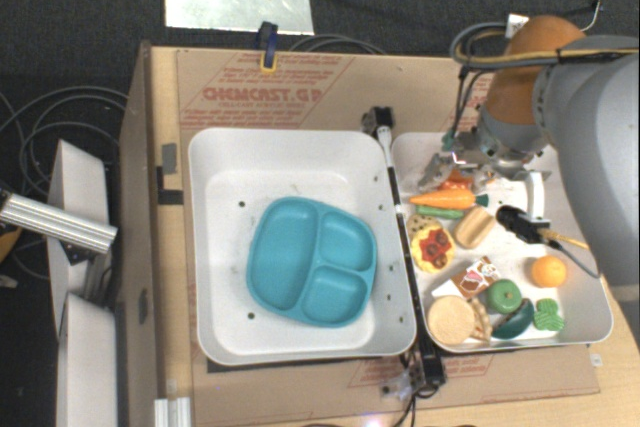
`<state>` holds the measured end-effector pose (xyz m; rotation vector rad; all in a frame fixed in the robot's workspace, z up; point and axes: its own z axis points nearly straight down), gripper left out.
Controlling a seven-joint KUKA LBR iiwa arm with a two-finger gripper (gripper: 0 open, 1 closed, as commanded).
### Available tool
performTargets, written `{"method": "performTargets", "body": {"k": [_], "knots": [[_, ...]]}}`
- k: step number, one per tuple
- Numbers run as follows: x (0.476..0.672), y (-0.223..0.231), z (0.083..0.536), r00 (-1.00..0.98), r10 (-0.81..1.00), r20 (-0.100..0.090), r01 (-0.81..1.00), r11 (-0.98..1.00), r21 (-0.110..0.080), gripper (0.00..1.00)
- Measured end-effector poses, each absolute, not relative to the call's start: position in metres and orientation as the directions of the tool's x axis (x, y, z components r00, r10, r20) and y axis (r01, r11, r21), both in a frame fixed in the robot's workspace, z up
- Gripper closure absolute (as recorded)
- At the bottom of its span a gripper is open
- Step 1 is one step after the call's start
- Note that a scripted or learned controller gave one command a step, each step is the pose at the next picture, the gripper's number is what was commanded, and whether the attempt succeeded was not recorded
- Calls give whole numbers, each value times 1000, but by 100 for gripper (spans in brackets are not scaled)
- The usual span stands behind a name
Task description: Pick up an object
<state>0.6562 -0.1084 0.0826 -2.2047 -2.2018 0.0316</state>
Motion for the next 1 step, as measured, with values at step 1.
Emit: {"method": "performTargets", "body": {"k": [1], "knots": [[658,-108,93,-2,1000,1,1000,2,-15,100]]}}
